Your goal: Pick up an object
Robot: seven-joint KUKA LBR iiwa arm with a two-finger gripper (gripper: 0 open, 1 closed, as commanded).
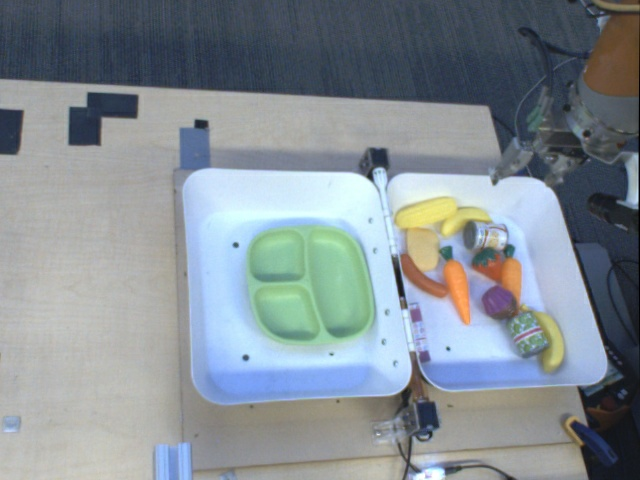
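Arm sits at the 2 o'clock corner of the scene, orange band visible, gripper [527, 155] hanging just outside the far right corner of the right bin [575, 268], above the table [90, 298]. Fingers look spread, nothing between them. Right bin holds all the candidate objects, clustered toward its centre: yellow corn [425, 212] at 11 o'clock, small banana [466, 220] just beside it, a tin can [488, 237] lying on its side touching that banana. Potato [424, 249] below the corn, red sausage [424, 280] at 8 o'clock by the bin's left wall. Big carrot [457, 289] runs down the middle, smaller carrot [509, 274] to its right, purple piece [498, 301] under that. At 5 o'clock a second can [526, 334] touches a larger banana [549, 342]. Left bin [215, 358] carries a green divided plate [308, 284], three compartments, centred.
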